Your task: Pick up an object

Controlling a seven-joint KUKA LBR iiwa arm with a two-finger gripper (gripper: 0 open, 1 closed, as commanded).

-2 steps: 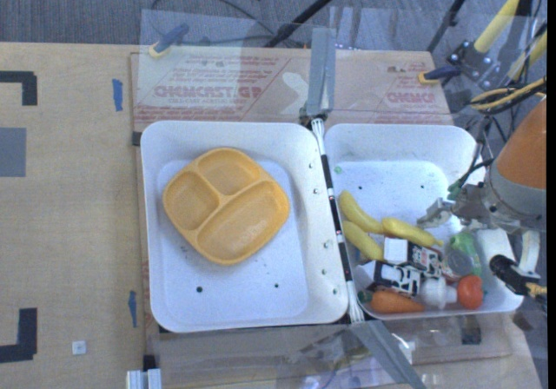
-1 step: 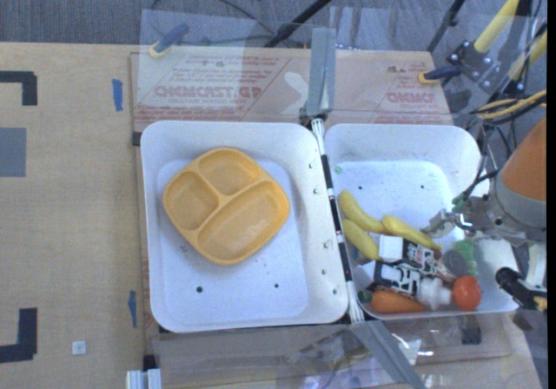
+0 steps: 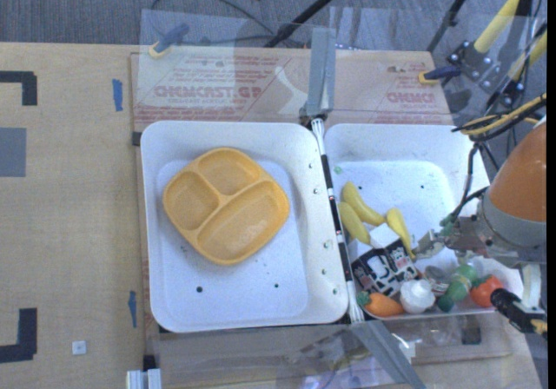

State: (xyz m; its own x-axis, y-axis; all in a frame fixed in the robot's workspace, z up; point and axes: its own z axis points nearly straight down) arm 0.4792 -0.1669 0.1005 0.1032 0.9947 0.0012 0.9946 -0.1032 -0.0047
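My gripper (image 3: 432, 244) hangs low over the right bin (image 3: 408, 148), just right of the black-and-white printed card (image 3: 388, 270); whether my fingers are open or closed I cannot tell. Beside the card's upper edge lie three yellow banana pieces (image 3: 360, 209), their long axes slanting from upper left to lower right. Below the card lies a small carrot (image 3: 382, 304), orange end pointing right. The left bin (image 3: 174, 140) holds a yellow divided plate (image 3: 226, 205).

Yellow divided plate (image 3: 226, 205) in left bin (image 3: 174, 140); pincer (image 3: 432, 244) over right bin's (image 3: 391, 140) toys (image 3: 369, 214).
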